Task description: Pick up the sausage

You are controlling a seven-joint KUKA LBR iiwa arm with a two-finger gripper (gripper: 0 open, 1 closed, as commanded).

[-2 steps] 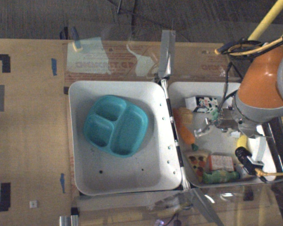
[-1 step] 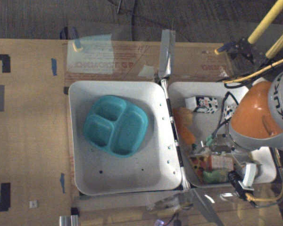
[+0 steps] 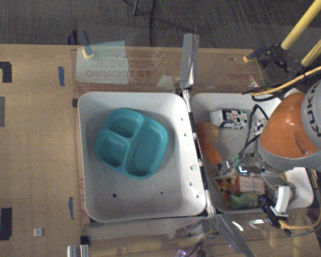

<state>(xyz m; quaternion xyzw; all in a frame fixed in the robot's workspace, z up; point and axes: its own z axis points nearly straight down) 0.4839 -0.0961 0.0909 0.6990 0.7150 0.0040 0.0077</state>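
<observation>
In the right bin (image 3: 305, 194), a brownish-orange sausage-like piece (image 3: 207, 131) lies near the left wall, and a brighter orange elongated piece (image 3: 213, 156) sits just below it. I cannot tell which of the two is the sausage. My gripper (image 3: 232, 170) is low inside this bin, just right of and below the orange piece, above a pile of toy food. The grey wrist and orange band (image 3: 289, 133) hide the bin's right half. Nothing shows clearly as held.
The left bin (image 3: 96, 197) holds a teal divided plate (image 3: 131, 142). In the right bin, a small black-and-white carton (image 3: 232, 118) lies at the back, and a colourful box (image 3: 241, 185) and a green item (image 3: 243, 200) lie at the front. Cables hang around the wrist.
</observation>
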